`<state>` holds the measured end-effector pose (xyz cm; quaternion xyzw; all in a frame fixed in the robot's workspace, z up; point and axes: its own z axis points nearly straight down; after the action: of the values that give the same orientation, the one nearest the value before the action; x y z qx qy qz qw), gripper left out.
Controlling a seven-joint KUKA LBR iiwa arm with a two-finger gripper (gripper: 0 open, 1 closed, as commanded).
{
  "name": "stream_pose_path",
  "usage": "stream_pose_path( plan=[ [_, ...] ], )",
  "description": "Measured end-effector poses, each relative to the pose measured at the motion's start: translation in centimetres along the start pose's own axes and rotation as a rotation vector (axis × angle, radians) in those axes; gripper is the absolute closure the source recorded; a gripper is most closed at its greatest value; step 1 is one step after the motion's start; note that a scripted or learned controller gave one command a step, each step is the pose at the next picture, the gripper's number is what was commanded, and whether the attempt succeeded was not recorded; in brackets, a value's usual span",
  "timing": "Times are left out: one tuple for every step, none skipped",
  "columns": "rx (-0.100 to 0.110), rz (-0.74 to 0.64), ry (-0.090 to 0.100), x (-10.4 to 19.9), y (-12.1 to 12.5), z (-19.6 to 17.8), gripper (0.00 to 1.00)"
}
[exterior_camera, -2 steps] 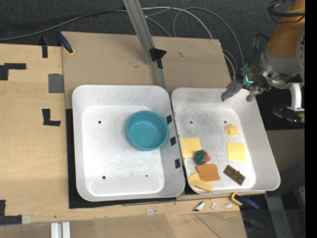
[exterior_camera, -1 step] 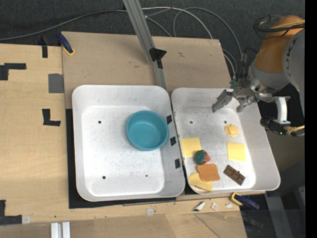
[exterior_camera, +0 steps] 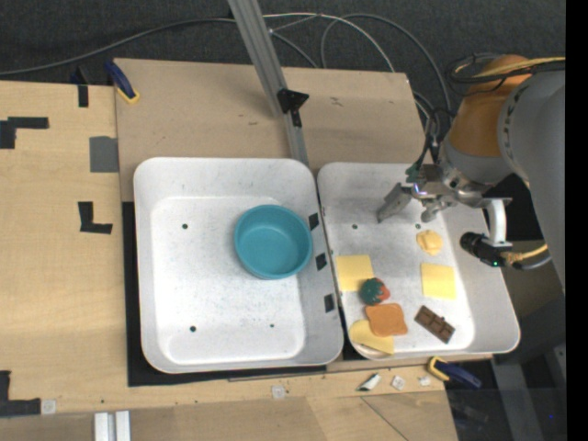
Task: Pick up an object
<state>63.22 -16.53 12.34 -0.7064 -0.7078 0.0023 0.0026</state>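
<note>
My gripper (exterior_camera: 410,209) hangs over the upper part of the right bin (exterior_camera: 354,187), its fingers spread apart with nothing between them. One finger (exterior_camera: 390,205) points left, the other (exterior_camera: 432,211) sits just above a small yellow lump (exterior_camera: 429,241). Further down the right bin lie a yellow square (exterior_camera: 354,269), a second yellow square (exterior_camera: 439,280), a green and red round piece (exterior_camera: 372,291), an orange slab (exterior_camera: 386,319) on a pale yellow piece (exterior_camera: 367,340), and a brown chocolate bar (exterior_camera: 434,323).
A blue bowl (exterior_camera: 271,241) stands in the left bin (exterior_camera: 175,274), near its right wall. A grey pole (exterior_camera: 266,58) slants over the bench behind the bins. Cables (exterior_camera: 367,35) lie at the back. Clamps sit at the bench corners.
</note>
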Motion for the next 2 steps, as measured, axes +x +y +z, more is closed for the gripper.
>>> stream_pose_path(
  plan=[
    [-0.002,0.0,-0.001,0.1,-0.1,3.8,0.0],
    [-0.004,-0.001,-0.001,0.1,0.0,2.5,1.0]
  ],
)
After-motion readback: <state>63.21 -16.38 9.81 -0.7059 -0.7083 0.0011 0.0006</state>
